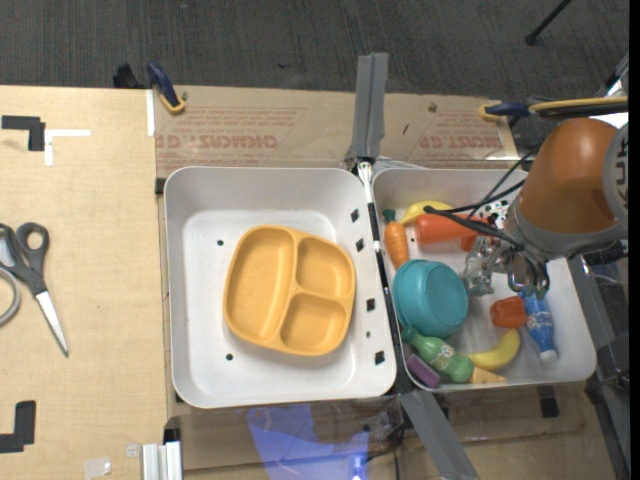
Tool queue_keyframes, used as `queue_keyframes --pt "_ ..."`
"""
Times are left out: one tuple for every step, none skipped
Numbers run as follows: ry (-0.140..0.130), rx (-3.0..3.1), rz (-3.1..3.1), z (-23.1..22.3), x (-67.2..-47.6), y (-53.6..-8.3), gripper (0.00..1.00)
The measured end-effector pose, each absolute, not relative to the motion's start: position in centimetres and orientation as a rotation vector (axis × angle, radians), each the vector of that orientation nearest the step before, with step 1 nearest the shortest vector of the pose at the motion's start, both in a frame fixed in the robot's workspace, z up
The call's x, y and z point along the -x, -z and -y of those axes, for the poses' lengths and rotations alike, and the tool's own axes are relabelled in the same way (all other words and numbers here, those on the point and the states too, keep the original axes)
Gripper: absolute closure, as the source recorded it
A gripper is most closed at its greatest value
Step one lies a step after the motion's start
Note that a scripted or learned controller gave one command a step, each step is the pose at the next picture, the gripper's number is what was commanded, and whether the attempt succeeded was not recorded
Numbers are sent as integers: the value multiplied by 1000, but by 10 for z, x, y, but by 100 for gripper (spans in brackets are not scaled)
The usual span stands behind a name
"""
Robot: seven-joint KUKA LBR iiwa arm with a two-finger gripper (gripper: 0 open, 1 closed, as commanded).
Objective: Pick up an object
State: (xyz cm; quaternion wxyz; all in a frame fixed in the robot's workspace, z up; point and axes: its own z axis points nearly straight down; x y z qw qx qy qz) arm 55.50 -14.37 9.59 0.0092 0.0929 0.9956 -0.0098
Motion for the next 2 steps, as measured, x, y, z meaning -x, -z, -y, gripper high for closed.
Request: queue_keyframes --pt "0 12 -3139 201 -479 -93 100" --pt "10 16 -3113 201 -486 -98 0"
